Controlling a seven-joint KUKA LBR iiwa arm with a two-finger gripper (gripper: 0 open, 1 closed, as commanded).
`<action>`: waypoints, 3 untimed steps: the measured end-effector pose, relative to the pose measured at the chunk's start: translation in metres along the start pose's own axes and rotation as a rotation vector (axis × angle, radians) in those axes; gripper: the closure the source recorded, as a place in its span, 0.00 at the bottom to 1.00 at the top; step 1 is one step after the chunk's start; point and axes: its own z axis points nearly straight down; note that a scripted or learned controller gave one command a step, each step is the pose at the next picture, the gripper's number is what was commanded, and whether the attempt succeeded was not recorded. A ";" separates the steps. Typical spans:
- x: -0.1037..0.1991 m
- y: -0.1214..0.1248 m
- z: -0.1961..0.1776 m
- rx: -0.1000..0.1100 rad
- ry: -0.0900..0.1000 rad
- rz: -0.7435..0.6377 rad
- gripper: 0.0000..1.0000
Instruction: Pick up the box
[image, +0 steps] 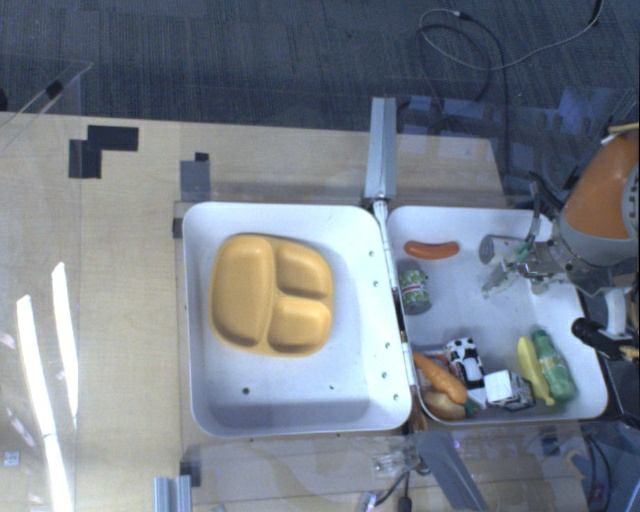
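Observation:
A small white box (507, 389) with dark markings lies near the front edge of the right bin (455, 290). Just to its left is a black-and-white patterned carton (463, 360). My gripper (515, 262) hangs over the back right part of that bin, well behind the box and apart from it. The grey arm with its orange band (598, 200) comes in from the right. Nothing shows in the gripper.
The right bin also holds a red sausage (432, 249), a green can (414, 288), a carrot (440, 376), a banana (531, 369) and a green bottle (552, 366). A yellow divided plate (272, 293) sits in the left bin (300, 410).

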 end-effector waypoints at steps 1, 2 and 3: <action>0.000 0.000 0.000 0.000 0.000 0.000 0.00; -0.001 0.046 0.010 0.000 0.001 0.039 0.00; -0.002 0.047 -0.003 -0.002 -0.003 0.034 1.00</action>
